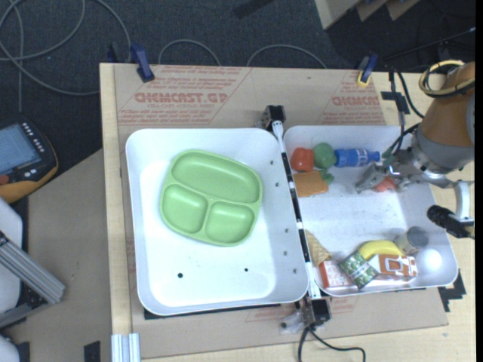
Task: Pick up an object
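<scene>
Beside gripper (375, 178): blue bottle (356, 157), just up-left.

A green tray (211, 197) lies in the left bin (151, 277). The pincer (377, 178) hangs low in the right bin (441, 274), near a blue bottle (355, 157); a banana (377, 249) lies at the bin's near edge.

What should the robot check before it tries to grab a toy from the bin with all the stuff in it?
1. Gripper over the right bin: ok.
2. Something within reach: ok, a small red piece sits right beside it.
3. Blue bottle apart from the gripper: ok.
4. Fingers open: cannot tell.
5. Anything already held: cannot tell.
6. Green plate out of the way in the left bin: ok.
</scene>
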Robot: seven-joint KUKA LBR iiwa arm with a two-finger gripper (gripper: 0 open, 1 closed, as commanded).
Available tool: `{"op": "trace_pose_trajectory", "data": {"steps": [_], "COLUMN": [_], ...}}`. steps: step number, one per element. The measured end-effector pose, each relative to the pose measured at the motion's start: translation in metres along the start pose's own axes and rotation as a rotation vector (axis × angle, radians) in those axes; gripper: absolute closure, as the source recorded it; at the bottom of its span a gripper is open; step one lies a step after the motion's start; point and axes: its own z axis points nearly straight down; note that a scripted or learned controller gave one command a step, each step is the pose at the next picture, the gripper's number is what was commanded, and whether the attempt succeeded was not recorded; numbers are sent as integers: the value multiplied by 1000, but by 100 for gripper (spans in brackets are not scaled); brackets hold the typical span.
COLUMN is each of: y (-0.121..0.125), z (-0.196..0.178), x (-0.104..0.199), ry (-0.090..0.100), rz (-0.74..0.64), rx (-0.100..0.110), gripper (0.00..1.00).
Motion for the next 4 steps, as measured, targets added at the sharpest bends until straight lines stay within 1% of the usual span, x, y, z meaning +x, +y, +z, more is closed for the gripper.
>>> {"op": "trace_pose_trajectory", "data": {"steps": [1, 2, 3, 4], "y": [19, 8, 36, 36], "z": [-91, 4, 5, -5], "x": [-10, 1, 55, 55], "ry": [-3, 0, 0, -2], "rz": [-1, 0, -2, -2], "rx": [-5, 0, -3, -5], "gripper": [0, 0, 0, 100]}}
